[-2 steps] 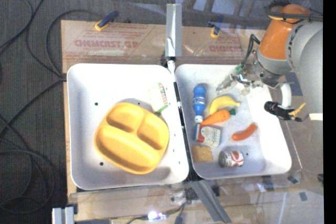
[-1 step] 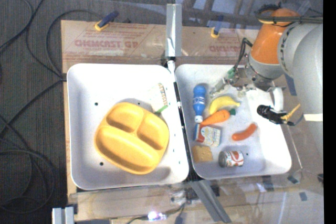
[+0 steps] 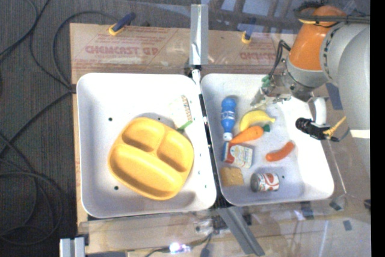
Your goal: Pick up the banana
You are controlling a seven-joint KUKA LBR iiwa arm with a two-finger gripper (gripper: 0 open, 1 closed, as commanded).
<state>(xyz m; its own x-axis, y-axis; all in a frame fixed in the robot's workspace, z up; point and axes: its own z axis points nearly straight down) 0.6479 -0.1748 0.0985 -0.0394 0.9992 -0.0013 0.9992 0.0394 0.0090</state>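
Observation:
The yellow banana (image 3: 255, 119) lies in the right bin (image 3: 313, 183), near its middle back, between a blue bottle (image 3: 228, 114) on its left and an orange carrot (image 3: 247, 134) that touches its front side. My gripper (image 3: 274, 95) hangs just behind and to the right of the banana's far end, close above the bin floor. Nothing shows in its grasp, and the banana rests on the bin floor.
The right bin also holds a small carton (image 3: 239, 155), a brown cracker (image 3: 231, 176), a tipped can (image 3: 266, 182) and an orange-red sausage shape (image 3: 280, 151). The left bin (image 3: 96, 99) holds a yellow divided plate (image 3: 151, 157). The wall between the bins runs left of the bottle.

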